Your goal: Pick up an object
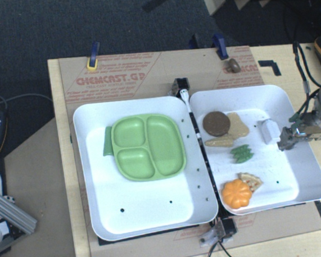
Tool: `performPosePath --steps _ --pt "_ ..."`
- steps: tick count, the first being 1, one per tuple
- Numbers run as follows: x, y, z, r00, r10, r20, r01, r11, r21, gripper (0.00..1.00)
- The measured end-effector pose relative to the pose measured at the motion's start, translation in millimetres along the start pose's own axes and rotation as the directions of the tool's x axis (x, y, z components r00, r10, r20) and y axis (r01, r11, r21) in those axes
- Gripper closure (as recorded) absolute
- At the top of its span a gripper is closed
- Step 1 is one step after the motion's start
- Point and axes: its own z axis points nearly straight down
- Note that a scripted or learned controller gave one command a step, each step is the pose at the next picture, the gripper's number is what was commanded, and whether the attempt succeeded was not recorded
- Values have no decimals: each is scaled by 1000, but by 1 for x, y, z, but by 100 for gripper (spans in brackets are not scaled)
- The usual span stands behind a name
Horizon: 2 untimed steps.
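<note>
gripper (288,139) sits at the right side of the right bin (305,165), low over the floor, arm coming in from the right. can't tell if it's apart or together, too small and dark at this angle. nothing visible clamped in it.

candidate objects all in the right bin: small grey-white block (268,130) just beside the gripper on its left, brown round disc (216,123) near the divider, tan flat piece (237,125) touching the disc, pale stick-like piece (220,143) under them, green toy (242,154) mid-bin, orange pumpkin (236,194) at the front with a tan scrap (250,180) touching it. left bin (95,182) has a green divided tray (148,146).

risks, my guess: grey-white block is nearest, but gripper looks offset to its side, so closing here likely grabs air or nudges the block away. right bin wall is close, could clip it on descent. disc, tan piece and stick are crowded, so a grasp there may catch two or slip.
</note>
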Motion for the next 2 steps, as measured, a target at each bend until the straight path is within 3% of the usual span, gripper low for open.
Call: performPosePath --steps 1,2 --pt "57 2 9 1000 -1 -1 1 1000 1 100" --pt "111 3 -5 1000 -2 1 2 1000 -4 100"
